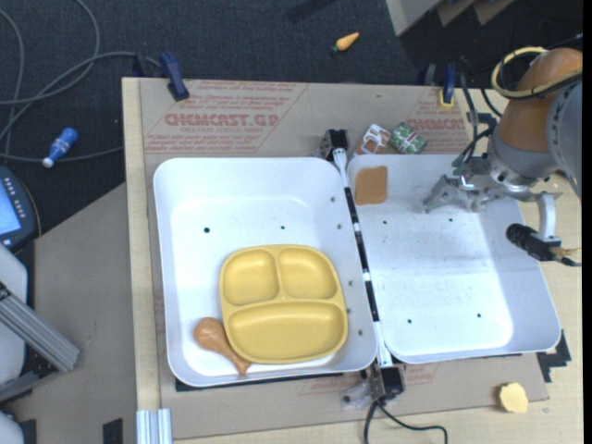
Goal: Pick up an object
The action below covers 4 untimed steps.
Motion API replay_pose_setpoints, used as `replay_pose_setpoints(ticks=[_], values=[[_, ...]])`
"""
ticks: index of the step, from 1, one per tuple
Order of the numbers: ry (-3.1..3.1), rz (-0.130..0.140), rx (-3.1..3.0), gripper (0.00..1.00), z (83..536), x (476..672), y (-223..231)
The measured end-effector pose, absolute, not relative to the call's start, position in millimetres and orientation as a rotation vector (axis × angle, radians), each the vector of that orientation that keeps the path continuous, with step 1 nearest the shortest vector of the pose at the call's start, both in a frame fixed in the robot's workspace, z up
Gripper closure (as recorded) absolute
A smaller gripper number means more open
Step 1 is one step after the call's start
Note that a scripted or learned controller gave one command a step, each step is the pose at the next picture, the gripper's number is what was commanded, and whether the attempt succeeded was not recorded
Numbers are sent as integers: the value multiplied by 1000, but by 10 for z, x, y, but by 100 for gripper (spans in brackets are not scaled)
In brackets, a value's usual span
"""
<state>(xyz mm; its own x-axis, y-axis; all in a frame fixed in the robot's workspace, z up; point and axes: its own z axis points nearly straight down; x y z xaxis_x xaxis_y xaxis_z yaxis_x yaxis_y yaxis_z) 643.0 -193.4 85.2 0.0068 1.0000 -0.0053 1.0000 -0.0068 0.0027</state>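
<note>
Nothing picked up yet.
The gripper (442, 195) hovers open and empty, right of the brown square (371, 185), far in the right bin (444, 294).

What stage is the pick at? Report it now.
Done: nothing lifted; the yellow divided plate and orange drumstick lie in the left bin, the brown square piece in the right bin. In hand: the claw hovers near that piece, holding nothing visible. Left: grasp and lift.

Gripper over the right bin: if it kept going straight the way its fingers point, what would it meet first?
The gripper points toward the view's left. Likely first in line is the brown square piece near the right bin's upper left corner, though height is unclear.
</note>
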Motion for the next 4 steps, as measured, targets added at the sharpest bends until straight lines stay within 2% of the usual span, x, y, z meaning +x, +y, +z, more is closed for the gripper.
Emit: replay_pose_setpoints(ticks=[1, 2, 3, 4], values=[[2226, 3, 2212, 0, 850, 6682, -1218], [2227, -1, 2221, 0, 847, 6533, -954], [2222, -2, 2224, 0, 847, 6438, -930], [2218, -4, 2226, 0, 849, 6254, -1287]])
